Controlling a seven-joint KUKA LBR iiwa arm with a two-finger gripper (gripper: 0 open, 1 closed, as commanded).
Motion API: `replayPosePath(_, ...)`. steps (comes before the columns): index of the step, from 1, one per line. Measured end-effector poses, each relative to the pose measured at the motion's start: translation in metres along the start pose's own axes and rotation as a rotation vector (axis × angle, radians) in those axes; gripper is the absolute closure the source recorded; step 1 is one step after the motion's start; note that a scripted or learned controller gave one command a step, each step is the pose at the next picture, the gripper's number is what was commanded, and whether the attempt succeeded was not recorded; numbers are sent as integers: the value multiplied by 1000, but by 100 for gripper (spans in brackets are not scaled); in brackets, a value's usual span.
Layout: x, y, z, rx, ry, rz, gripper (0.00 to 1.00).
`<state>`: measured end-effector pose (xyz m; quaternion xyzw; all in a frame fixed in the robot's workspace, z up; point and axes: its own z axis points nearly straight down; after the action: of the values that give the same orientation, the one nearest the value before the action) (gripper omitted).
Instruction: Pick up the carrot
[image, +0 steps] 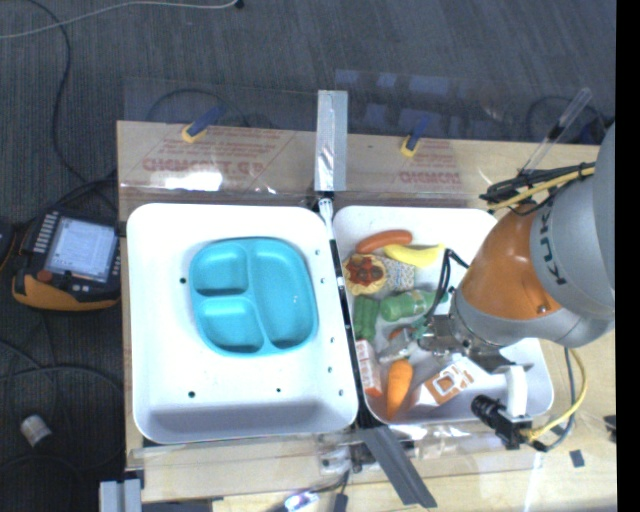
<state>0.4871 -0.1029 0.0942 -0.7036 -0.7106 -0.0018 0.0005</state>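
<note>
Carrot low in the right bin, arm just above it.
The carrot (398, 386) lies near the right bin's (535, 395) front-left corner, free of the jaws — whether the gripper (432, 338) is spread I cannot tell. Crowded toys beside it — a green vegetable (366, 318), a small card (450, 382) — risk a wrong or glancing grab.

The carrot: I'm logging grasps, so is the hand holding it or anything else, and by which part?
Cannot be told. The hand is low among the toy food, above the carrot, which lies in the right bin.
</note>
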Motion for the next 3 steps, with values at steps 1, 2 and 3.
replayPosePath(1,-1,2,4,-14,-11,-300,0)
replayPosePath(2,0,3,-2,-10,-5,-301,100)
replayPosePath(3,1,2,-1,-7,-4,-301,0)
